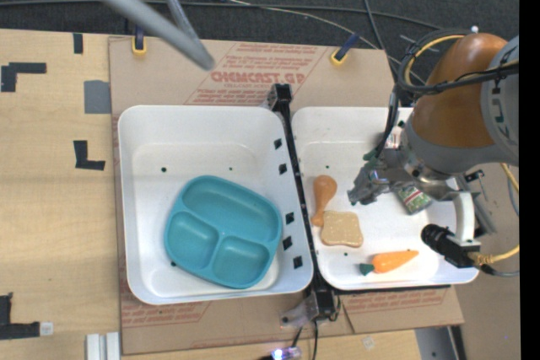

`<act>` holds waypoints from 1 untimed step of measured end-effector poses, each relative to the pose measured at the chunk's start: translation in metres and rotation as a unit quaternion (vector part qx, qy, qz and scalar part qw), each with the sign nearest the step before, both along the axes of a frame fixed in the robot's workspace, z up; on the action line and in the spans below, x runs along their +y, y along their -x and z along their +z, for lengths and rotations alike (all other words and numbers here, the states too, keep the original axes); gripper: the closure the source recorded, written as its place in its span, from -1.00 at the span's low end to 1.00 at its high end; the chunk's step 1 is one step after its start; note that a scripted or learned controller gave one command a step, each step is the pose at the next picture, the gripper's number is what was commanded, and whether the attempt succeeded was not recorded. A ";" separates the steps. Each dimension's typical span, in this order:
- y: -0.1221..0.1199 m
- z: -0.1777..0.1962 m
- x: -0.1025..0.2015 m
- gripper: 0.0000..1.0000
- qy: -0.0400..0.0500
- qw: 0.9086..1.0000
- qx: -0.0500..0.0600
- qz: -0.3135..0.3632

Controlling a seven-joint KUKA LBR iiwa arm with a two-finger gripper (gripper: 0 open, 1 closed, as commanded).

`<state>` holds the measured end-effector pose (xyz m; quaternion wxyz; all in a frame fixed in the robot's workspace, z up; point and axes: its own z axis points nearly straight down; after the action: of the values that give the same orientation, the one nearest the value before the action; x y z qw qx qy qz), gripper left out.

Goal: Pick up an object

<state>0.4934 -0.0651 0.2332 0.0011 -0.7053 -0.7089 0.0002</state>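
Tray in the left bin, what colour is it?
Teal blue tray, seen in the camera view.

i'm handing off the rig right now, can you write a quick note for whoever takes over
Gripper: low in the right white bin, above the bin floor just right of the tan drumstick-shaped toy. Whether its fingers are open or shut cannot be told, and no object is visibly held.

Right bin also holds a beige bread-slice toy, an orange carrot toy with green top, and a small green and white packet partly under the arm.

Left white bin holds a teal divided plastic plate.

Done: the arm is down in the bin.

Left: grasp an object and lift it.
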 end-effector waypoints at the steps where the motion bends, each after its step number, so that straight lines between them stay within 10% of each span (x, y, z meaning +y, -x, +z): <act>1: -0.007 -0.007 0.049 1.00 0.000 1.000 0.000 0.000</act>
<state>0.5009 -0.0162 0.2260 0.0012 -0.7050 -0.7092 0.0007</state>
